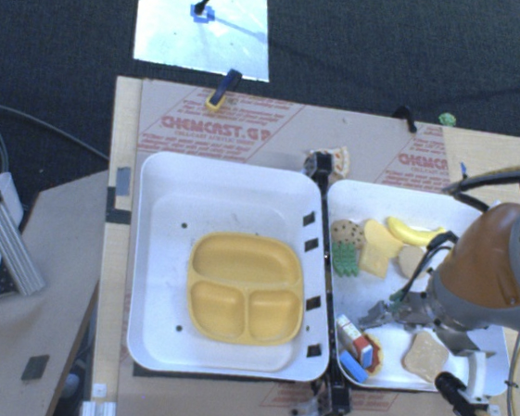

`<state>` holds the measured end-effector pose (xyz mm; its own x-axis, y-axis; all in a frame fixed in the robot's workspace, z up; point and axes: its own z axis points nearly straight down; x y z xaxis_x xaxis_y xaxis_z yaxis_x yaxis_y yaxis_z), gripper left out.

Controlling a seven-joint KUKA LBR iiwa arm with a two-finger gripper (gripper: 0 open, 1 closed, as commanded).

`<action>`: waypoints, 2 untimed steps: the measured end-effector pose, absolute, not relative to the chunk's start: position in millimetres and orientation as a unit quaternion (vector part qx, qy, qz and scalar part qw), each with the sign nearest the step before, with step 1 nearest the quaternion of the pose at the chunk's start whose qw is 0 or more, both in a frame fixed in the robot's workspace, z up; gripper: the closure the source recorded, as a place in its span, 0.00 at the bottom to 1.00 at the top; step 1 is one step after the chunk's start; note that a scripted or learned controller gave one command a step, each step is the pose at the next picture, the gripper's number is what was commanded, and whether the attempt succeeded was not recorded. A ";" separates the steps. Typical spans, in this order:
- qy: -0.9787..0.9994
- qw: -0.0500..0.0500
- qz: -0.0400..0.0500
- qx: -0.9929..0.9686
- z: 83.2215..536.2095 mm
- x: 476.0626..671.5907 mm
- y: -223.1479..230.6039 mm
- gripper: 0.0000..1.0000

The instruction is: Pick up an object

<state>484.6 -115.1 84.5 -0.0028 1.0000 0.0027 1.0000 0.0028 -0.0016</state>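
Note:
The right bin (378, 195) holds several toy foods. A yellow banana (413, 233) and a yellow cheese wedge (378, 253) lie at its back. A chocolate-chip cookie (346, 232) and a green piece (345, 259) sit by its left wall. At the front are a red and white carton (357, 339), a blue item (352, 367) and a slice of toast (426, 356). My gripper (381, 312) hangs low over the bin's middle, just above and right of the carton and left of the toast. The arm hides part of a tan item (410, 261).
The left bin (172, 202) holds a yellow divided plate (246, 285). Black clips (316, 246) line the wall between the bins. A small cream object (338, 160) sits on the bench behind the bins. The grey arm with its orange band (482, 265) covers the right bin's right side.

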 end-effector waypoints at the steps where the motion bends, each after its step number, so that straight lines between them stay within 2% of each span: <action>1: -0.710 -0.001 -0.002 -0.704 129.1 487.9 -84.1 0.00; 2: -0.706 -0.002 0.000 -0.708 151.8 486.6 -140.3 0.00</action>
<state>486.6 -140.3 151.8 0.0029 1.0000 -0.0036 1.0000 -0.0029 0.0034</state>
